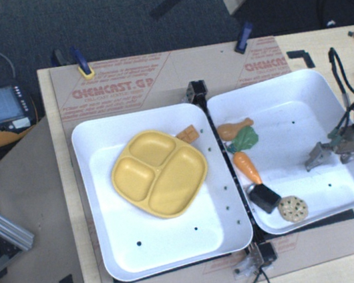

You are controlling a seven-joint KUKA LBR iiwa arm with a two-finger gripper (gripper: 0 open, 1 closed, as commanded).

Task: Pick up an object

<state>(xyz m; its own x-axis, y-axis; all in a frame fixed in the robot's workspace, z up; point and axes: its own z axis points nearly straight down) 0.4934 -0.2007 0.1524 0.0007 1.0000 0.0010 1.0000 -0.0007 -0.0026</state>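
Observation:
The right bin holds several small objects along its left side. A tan drumstick lies above a green leafy piece. Below them are an orange carrot, a black block and a round speckled cookie. My gripper hangs low over the right half of this bin, well to the right of the carrot and apart from every object. Nothing shows at its tip.
The left bin carries a yellow divided plate, with a small brown piece at its upper right edge. A black divider runs between the bins. Cables hang near the right bin's far right wall.

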